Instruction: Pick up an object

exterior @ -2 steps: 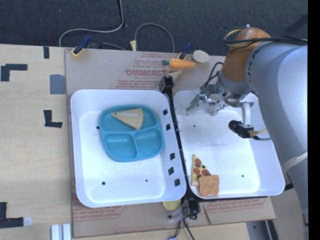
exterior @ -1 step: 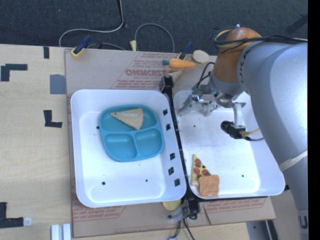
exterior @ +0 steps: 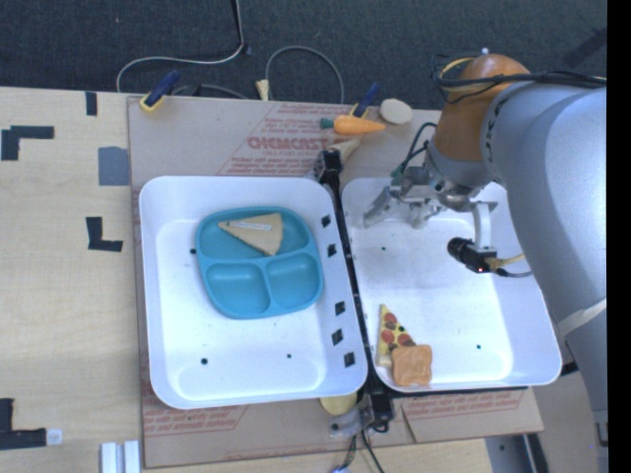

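**Over the right bin, nothing grabbed**

On the right side: big grey arm reaching in, orange band up top above the wrist. Fills most of that side and hangs over the far half of the right bin.

Under everything, a light wood surface with a brown cardboard sheet laid on it, red print along the far edge. Two shallow white bins side by side on the cardboard, touching down the middle. Left bin about the same size as the right one.

In the left bin, a blue divided plate, sitting toward the far half. Tan wedge-shaped piece lying in the plate's big far compartment, looks like a toy sandwich or cheese slice.

Gripper down low near the far-left corner of the right bin, pointing left. Fingers look slightly apart, nothing between them.

Near corner of the right bin, well apart from the gripper: toy pizza slice with red dots, and an orange-brown toast-looking square touching it just below.

Behind the bins on the cardboard: small orange carrot-ish toy and a pale rounded thing just beside it. Can't tell what the pale one is.

Couple of thin cables looping on the dark floor at the back.
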`<state>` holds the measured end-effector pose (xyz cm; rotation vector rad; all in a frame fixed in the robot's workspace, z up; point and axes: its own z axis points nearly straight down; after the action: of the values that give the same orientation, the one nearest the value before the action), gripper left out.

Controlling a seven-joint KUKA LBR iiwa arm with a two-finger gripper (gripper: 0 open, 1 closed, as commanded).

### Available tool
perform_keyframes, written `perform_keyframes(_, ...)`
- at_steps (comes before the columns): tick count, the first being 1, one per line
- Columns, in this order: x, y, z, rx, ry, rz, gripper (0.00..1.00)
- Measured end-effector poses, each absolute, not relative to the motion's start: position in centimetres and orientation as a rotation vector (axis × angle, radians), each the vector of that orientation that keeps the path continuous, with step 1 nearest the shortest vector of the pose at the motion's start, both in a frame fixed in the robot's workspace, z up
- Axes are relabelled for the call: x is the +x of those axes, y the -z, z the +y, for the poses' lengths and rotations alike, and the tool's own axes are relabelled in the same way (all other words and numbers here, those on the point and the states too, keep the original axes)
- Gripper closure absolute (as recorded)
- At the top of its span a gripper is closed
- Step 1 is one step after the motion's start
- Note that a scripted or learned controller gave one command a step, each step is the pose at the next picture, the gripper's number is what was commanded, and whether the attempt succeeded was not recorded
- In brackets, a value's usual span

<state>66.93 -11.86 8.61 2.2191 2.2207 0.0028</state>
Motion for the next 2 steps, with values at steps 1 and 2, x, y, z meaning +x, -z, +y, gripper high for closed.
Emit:
perform_keyframes(1,66.9,-8.6,-9.7,2.216,0.005,2.22,0.0)
perform_keyframes(2,66.9,-8.6,-13.1,2.219,-0.003,2.22,0.0)
